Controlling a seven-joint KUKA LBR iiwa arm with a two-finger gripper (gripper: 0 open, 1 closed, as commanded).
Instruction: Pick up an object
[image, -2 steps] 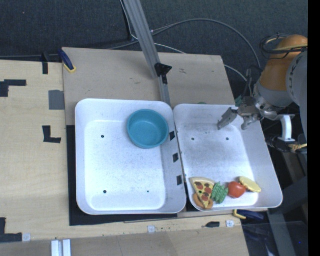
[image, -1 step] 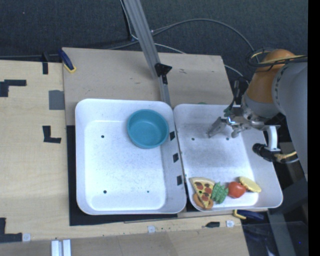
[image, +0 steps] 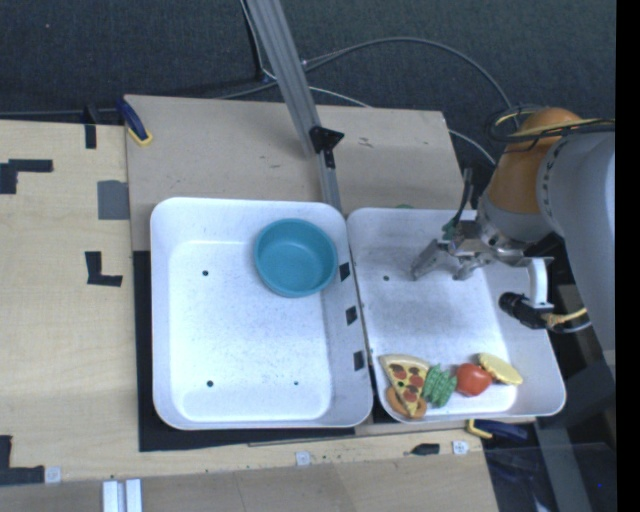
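Along the near edge of the right bin (image: 520, 405) lies a row of small toy foods: a pizza slice (image: 403, 383) at the near left corner, a green leafy piece (image: 437, 384) touching it, a red tomato (image: 473, 379) just beside that, and a yellow piece (image: 499, 369) toward the near right corner. All look like light, stiff plastic, probably smooth and a little slippery; the tomato seems the best pick, rounded and standing proud, to be taken across its middle, while the flat pizza slice would likely need a grip on its edges. Farther back in the same bin, the claw (image: 440, 262) hangs over bare floor near the far edge, its fingers spread apart and holding nothing, well apart from the toys. In the left bin (image: 175, 300), a blue bowl (image: 295, 257) sits toward the far right corner, rigid, graspable by its rim.
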